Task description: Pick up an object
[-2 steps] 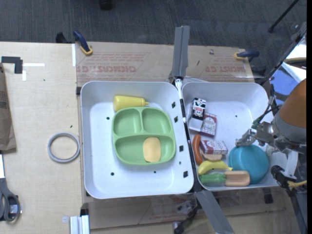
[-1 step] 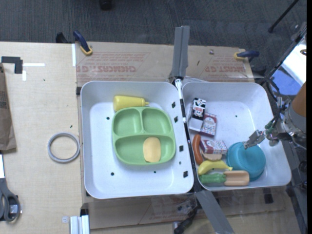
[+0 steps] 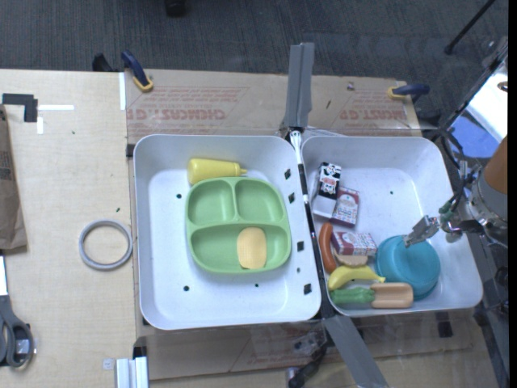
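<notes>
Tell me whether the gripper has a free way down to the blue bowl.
Probably yes. The gripper hangs just above the blue bowl in the right bin, and nothing lies over the bowl's top.

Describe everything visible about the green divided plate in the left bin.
The green divided plate looks like smooth pale-green plastic, a rounded rectangle with raised ridges forming three compartments: two smaller at the back, one wide in front. It lies flat, right way up, in the left bin. A yellow oval piece sits in the front compartment; a yellow bottle lies by its back rim.
</notes>
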You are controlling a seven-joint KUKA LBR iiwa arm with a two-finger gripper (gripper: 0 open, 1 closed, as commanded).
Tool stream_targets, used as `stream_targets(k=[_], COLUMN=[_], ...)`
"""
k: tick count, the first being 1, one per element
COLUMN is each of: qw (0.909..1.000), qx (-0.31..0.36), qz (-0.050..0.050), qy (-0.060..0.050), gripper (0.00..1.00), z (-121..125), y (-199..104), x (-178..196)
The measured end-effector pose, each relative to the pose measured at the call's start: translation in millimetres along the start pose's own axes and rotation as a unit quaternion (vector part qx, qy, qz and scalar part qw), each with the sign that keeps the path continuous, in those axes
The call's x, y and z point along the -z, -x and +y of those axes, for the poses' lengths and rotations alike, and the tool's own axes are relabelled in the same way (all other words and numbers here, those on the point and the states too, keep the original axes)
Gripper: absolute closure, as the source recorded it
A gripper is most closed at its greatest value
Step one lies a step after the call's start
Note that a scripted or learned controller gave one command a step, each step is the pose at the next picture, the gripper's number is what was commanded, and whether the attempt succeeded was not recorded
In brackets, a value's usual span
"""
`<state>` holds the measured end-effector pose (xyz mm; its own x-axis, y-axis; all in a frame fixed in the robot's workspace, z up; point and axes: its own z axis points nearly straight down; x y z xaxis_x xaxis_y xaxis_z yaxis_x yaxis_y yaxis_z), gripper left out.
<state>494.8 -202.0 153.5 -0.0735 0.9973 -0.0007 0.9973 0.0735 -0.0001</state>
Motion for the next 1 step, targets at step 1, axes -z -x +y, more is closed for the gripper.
stream_targets(k=[1], qw=[0.9988], qx=[0.05], qz=[0.0], qy=[0.0], gripper=[0.0], z=[16.5], y=[11.3], x=[101.9])
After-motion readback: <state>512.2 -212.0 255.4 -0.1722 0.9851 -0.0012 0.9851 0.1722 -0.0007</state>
